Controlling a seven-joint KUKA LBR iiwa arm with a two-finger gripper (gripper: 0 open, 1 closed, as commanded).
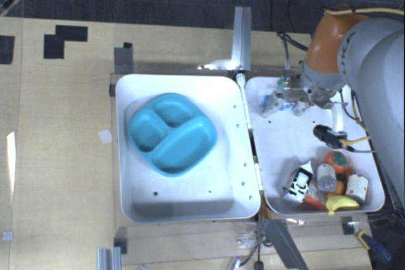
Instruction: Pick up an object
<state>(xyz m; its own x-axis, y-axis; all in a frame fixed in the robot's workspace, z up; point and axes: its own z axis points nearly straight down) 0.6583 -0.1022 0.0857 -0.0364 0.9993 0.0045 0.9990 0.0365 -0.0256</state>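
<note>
With the gripper (286,100) low in the far corner of the right bin (278,155), its state impossible to tell, it may grab nothing, since the small objects (326,185) crowd the near corner well apart.

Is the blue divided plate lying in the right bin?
No, the blue divided plate lies alone in the left bin, while the right bin holds the small items.

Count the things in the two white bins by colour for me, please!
Blue: 1, the divided plate in the left bin.
Yellow: 1, the banana.
Orange: 1, the ball.
Black-and-white: 1, the box.
Silver: 1, the can.
Total: 5 I can tell apart.
</note>
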